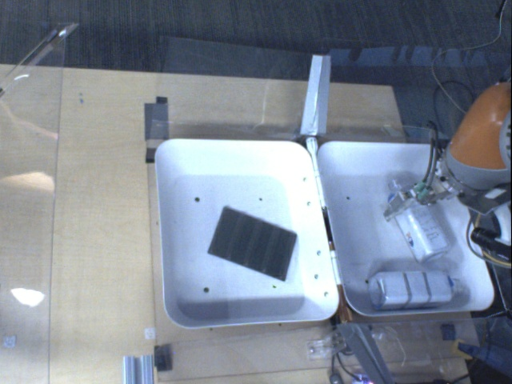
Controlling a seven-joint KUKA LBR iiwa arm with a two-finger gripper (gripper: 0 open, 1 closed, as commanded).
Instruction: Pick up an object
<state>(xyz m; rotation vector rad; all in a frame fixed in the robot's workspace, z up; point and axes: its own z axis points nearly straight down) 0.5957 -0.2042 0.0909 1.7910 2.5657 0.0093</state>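
Note:
A dark ribbed rectangular pad point(253, 243) lies flat and slightly turned in the middle of the left bin point(180, 214). In the right bin point(352, 174), a clear plastic packet point(425, 232) lies tilted near the centre-right. A grey wrapped pack point(412, 288) rests along that bin's front wall. My gripper point(410, 198) hangs low over the right bin, right at the upper end of the clear packet. I cannot tell whether it touches the packet. The orange band of the arm point(484, 126) rises behind it at the right edge.
A grey upright post point(315, 94) stands behind the seam between the two bins. Cables point(488, 242) trail beside the right bin's right wall. Wooden benchtop point(80, 238) spreads to the left of the bins.

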